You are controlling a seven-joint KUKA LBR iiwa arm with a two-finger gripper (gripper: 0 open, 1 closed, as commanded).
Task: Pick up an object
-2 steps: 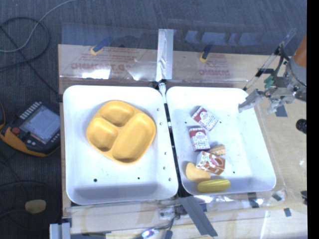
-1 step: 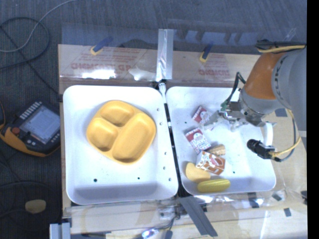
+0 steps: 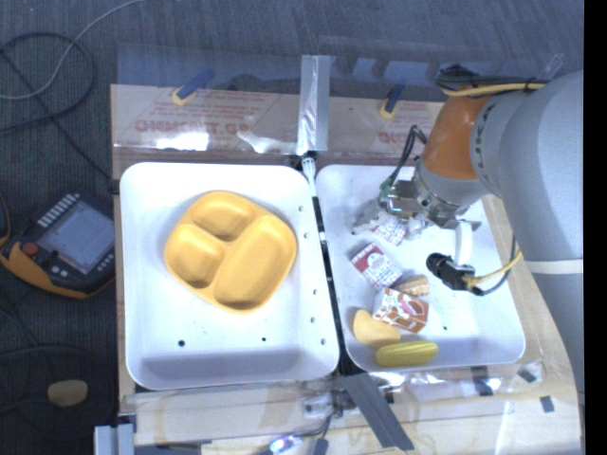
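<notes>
Camera view: gripper (image 3: 394, 207) sits low in the right bin (image 3: 503, 344), near its back-left part, over a small crumpled wrapper (image 3: 387, 227). Whether it grips anything cannot be told; the wrist blocks the tip. Nearest candidate objects lie toward the bin's front: red packet (image 3: 377, 265) just below the gripper, then a printed snack pack (image 3: 403, 309), a yellow wedge (image 3: 373, 328) and a yellow-green pickle-shaped piece (image 3: 407, 353), long axis left-right, close to the front wall. Centre divider is near on the left; more open floor to the right. Left bin (image 3: 152, 349) holds a yellow sectioned tray (image 3: 230, 249).
</notes>
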